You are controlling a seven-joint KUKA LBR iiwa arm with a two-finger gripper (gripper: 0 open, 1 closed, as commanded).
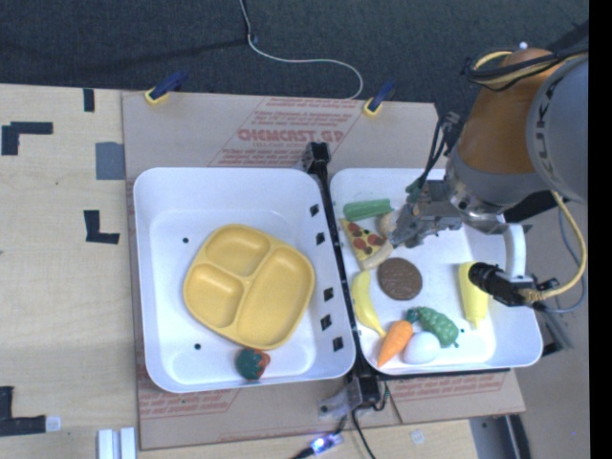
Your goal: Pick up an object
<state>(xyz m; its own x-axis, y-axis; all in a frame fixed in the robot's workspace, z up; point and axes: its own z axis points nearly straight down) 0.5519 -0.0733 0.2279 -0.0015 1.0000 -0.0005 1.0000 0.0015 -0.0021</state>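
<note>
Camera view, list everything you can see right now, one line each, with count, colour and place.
white bins: two, white, side by side on the bench
divided plate: one, yellow, in the left bin
small round toy: one, green and red, left bin, just below the plate
green block: one, green, top left of the right bin
pizza slice: one, yellow with red dots, right bin, below the green block
cookie: one, brown, middle of the right bin
bananas: two, yellow, one at the right bin's left side, one at its right side
carrot: one, orange, front of the right bin
egg: one, white, beside the carrot
bumpy green vegetable: one, green, above the egg
clamps: two, blue and yellow, on the cardboard's top edge
arm: one, grey and orange, over the right bin
claw: one, dark, above the cookie
</note>
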